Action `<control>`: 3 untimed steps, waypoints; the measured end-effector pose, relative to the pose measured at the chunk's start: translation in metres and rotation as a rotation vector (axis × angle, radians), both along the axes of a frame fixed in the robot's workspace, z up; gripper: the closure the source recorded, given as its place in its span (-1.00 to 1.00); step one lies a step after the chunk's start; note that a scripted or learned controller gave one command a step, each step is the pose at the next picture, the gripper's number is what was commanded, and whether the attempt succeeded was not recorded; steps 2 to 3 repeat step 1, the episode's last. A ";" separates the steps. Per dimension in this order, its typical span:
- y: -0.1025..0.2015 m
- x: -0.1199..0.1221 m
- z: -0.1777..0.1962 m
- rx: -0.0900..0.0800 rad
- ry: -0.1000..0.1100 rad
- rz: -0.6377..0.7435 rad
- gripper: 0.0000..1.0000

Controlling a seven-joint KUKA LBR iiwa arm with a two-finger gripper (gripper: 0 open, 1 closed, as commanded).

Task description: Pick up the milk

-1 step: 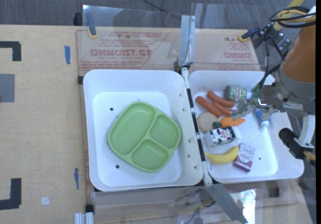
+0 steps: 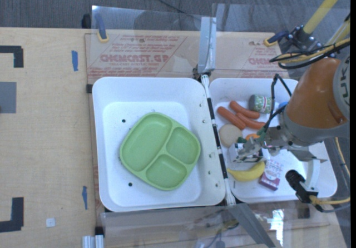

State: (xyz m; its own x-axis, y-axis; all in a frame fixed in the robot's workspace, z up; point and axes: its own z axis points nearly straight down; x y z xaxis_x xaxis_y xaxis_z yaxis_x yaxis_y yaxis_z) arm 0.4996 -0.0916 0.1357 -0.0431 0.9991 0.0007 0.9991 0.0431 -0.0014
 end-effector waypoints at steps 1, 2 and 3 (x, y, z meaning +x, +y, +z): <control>-0.009 0.024 -0.029 0.006 -0.033 -0.104 -1.00; -0.009 0.024 -0.029 0.006 -0.033 -0.104 -1.00; -0.009 0.024 -0.029 0.006 -0.033 -0.104 -1.00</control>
